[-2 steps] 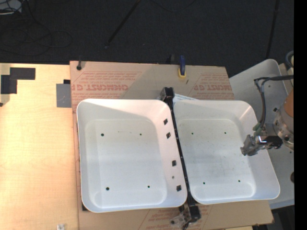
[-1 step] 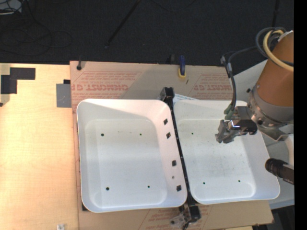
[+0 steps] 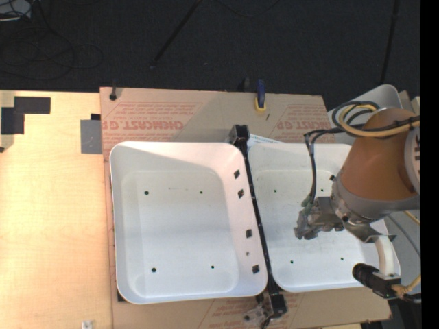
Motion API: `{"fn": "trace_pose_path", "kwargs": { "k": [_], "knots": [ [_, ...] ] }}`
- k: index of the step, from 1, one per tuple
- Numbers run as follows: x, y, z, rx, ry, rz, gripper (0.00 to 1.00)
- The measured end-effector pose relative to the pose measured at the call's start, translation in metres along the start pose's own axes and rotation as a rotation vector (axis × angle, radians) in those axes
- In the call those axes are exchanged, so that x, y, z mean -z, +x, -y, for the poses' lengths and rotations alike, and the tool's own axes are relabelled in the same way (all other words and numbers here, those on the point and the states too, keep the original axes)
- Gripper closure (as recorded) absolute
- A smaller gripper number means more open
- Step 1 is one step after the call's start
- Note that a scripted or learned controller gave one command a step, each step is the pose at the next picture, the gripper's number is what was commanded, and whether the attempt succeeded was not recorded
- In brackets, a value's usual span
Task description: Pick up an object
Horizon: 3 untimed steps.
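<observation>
My gripper (image 3: pixel 306 226) hangs low inside the right bin (image 3: pixel 288 279), near its middle and close to the bin floor. The grey arm with its orange band (image 3: pixel 377 163) reaches in from the right and covers the right part of that bin. The gripper's own body hides whatever lies directly under it.
The left bin (image 3: pixel 130 184) sits beside the right one, and a black clamp strip (image 3: pixel 248 204) runs along their shared wall. Both bins rest on a cardboard sheet (image 3: pixel 171 118) on the wooden bench (image 3: pixel 48 218). Cables loop at the arm's upper right (image 3: pixel 353 115).
</observation>
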State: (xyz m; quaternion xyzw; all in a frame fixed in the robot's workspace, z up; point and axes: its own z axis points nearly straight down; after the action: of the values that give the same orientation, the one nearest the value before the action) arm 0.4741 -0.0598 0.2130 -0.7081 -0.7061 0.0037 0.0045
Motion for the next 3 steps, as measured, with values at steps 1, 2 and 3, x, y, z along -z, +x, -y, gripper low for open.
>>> {"fn": "trace_pose_path", "kwargs": {
  "k": [1,2,3],
  "knots": [
    [-0.048,-0.059,-0.001,-0.001,-0.004,0.0,1.0],
    [-0.052,-0.159,-0.009,-0.003,-0.011,0.005,1.0],
    [0.032,-0.132,-0.022,0.006,-0.017,0.002,1.0]
  ]
}}
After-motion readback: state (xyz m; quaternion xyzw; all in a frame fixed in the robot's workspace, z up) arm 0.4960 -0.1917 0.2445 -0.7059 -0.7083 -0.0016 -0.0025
